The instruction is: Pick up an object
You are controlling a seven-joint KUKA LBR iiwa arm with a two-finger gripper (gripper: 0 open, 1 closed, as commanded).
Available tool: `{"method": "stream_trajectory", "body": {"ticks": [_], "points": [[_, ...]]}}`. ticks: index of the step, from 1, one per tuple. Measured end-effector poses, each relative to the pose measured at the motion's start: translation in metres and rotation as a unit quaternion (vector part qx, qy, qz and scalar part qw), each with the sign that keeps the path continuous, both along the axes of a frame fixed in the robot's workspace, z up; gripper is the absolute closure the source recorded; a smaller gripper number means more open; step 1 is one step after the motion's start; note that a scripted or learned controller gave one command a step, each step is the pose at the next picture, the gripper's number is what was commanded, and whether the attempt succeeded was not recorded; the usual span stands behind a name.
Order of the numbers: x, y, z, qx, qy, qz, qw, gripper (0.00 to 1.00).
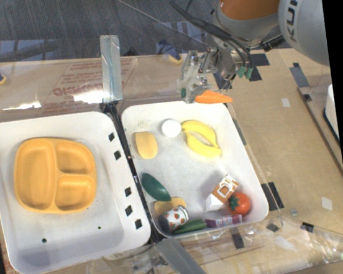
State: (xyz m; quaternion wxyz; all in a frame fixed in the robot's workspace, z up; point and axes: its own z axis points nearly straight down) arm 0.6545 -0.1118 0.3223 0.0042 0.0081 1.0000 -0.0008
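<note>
The pincer (201, 84) hangs over the right bin's (247, 154) far rim with a carrot (213, 98) apparently nipped at its tips, so it should lift slowly and straight, lest that shallow hold slip.

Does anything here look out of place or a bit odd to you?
One thing does: an orange carrot lies on the back rim of the right bin, just under the end effector, rather than inside with the banana and the other toys. The yellow divided plate sits neatly in the left bin.
</note>
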Motion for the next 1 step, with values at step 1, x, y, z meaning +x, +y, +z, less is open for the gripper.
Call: {"method": "stream_trajectory", "body": {"ticks": [1], "points": [[-0.027, -0.0818, -0.0015, 0.0001, 0.004, 0.078, 0.997, 1.0]]}}
